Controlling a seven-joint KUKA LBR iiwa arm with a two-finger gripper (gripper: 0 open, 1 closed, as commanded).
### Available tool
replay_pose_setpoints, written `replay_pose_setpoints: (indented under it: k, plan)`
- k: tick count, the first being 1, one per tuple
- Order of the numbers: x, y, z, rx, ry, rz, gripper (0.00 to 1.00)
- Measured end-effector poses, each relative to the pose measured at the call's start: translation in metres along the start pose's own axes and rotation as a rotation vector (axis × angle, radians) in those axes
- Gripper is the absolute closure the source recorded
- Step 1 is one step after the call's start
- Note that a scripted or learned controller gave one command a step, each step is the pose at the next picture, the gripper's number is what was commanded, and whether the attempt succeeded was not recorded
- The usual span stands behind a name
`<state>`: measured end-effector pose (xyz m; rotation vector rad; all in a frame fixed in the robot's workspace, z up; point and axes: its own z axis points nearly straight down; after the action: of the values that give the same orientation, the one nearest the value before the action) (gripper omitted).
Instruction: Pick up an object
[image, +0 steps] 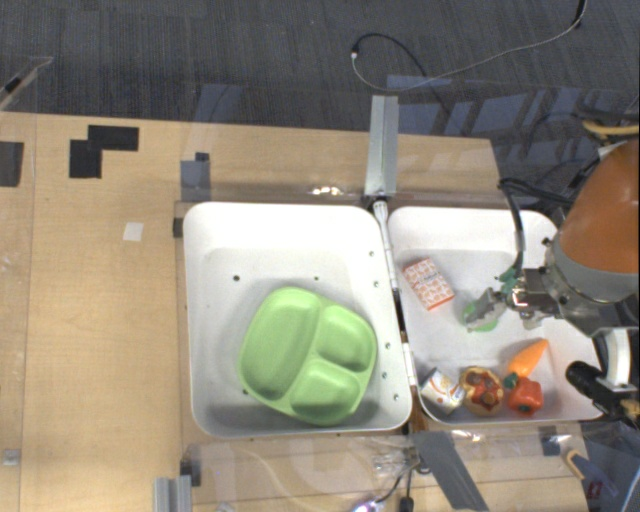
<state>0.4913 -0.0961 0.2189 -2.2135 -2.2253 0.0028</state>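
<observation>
**Arm low over the right bin, gripper beside a small green-grey piece**

Nearest us is the arm's orange band (605, 205), large at the right edge, with the grey wrist below it reaching leftward into the right bin (470, 232). The gripper (499, 299) sits low over the middle of that bin. We cannot tell whether it is released or clenched; its tip is dark and cluttered from this angle. A small green-grey piece (482, 311) lies right at the tip, touching or nearly so, and we cannot tell whether it is grasped or merely resting on the bin floor.

The other loose things are in the same bin. A pink patterned box (428, 283) lies flat to the left of the gripper, apart from it and near the wall shared by the two bins. Along the near wall we see a row: a white and blue packet (441, 391) in the corner, a brown-red lump (483, 389) just beside it, then a red toy (526, 397), with an orange carrot-like toy (529, 356) tilted just above them.

The left bin (270, 235) holds a green divided plate (308, 355), lying toward its near right corner.
</observation>
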Motion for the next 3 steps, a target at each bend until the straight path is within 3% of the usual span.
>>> replay_pose_setpoints:
  k: [1, 2, 3]
  plan:
    - [-0.059, 0.044, 0.081, 0.0, 0.0, 0.044, 0.0]
    - [-0.056, 0.058, 0.13, -0.01, -0.001, 0.024, 0.0]
    - [-0.054, 0.059, 0.12, -0.013, 0.0, 0.022, 1.0]
